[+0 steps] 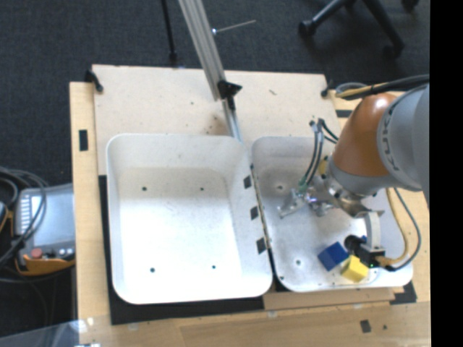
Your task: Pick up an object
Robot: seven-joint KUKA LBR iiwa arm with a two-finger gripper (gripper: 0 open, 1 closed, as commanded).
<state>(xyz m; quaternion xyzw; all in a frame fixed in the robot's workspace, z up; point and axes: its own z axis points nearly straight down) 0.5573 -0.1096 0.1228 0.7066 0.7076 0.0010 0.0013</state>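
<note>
My arm bends down over the shallow white plastic bin (289,157).
My pincer (300,199) hangs low; I cannot tell its grip. The small blue block (333,255) and small yellow block (354,269) lie nearby, toward the bin's near edge.

A blue plastic cube (333,255) and a yellow plastic block (354,269) lie just below the metal-grey two-finger gripper (300,201), in the speckled white shallow bin (289,266).

A dark grey carpet (87,20) covers the floor around the pale wooden bench (166,100). An office chair base (362,6) with castors stands at upper right. Cables (11,194) and a grey control box (43,226) lie at left.
</note>
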